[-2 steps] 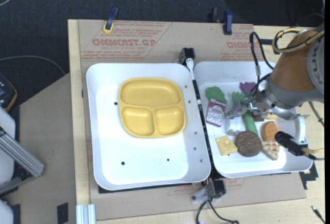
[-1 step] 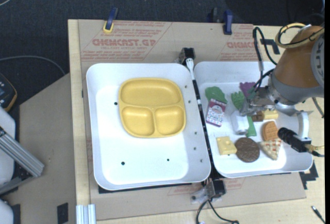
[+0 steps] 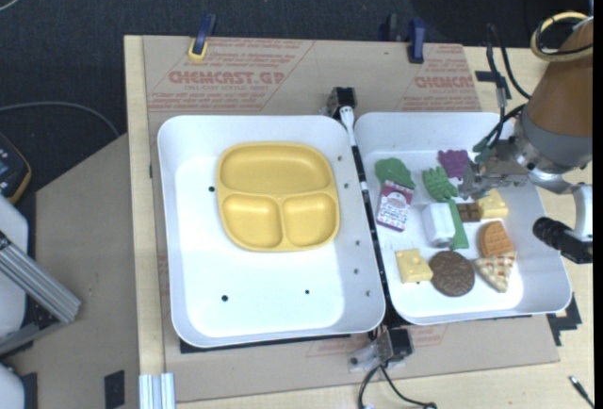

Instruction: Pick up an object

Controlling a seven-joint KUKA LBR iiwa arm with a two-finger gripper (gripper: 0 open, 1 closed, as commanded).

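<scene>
The right bin holds several toy foods: a purple grape bunch, two green pieces, a red-and-white packet, a white-and-green item, a yellow cheese cube, a brown cookie, a bread piece, a pizza slice and a yellow block. My gripper reaches in from the right and hangs low over the bin's upper middle, between the grapes and the yellow block. Its tips are hidden among the items.
A yellow three-compartment plate lies in the left bin. A black divider bar runs between the bins. Blue clamps hold the board's far edge. The grey-and-orange arm covers the right bin's far right corner.
</scene>
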